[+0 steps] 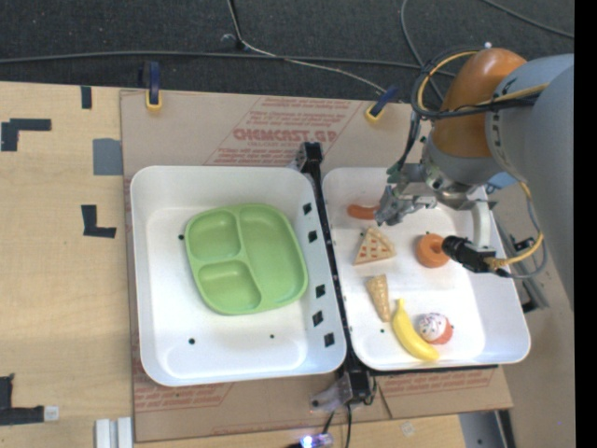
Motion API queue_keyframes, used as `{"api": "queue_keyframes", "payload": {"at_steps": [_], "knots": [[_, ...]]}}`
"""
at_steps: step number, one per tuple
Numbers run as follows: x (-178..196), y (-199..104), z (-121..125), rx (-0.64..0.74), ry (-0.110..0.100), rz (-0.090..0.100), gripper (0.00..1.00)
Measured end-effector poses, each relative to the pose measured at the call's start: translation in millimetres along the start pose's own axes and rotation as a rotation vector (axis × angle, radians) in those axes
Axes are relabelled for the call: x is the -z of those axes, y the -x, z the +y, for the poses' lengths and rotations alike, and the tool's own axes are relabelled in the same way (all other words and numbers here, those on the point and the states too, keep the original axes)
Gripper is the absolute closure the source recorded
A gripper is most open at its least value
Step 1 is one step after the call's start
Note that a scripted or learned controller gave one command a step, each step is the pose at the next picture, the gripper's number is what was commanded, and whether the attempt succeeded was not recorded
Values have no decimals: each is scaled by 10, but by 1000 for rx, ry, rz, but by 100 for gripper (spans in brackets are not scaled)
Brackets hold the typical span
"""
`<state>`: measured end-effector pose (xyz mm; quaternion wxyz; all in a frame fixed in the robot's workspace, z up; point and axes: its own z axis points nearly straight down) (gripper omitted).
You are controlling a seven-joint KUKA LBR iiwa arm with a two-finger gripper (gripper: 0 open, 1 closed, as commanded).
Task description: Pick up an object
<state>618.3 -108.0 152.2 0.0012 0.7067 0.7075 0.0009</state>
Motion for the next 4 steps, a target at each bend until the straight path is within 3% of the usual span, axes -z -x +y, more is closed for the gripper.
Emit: {"api": "queue_keyframes", "payload": {"at_steps": [1,2,4], "knots": [[618,-30,-42,1,2,0,100],[665,-35,-39,0,-4,1,100],[856,-1077,-384,6,-5,2,100]]}}
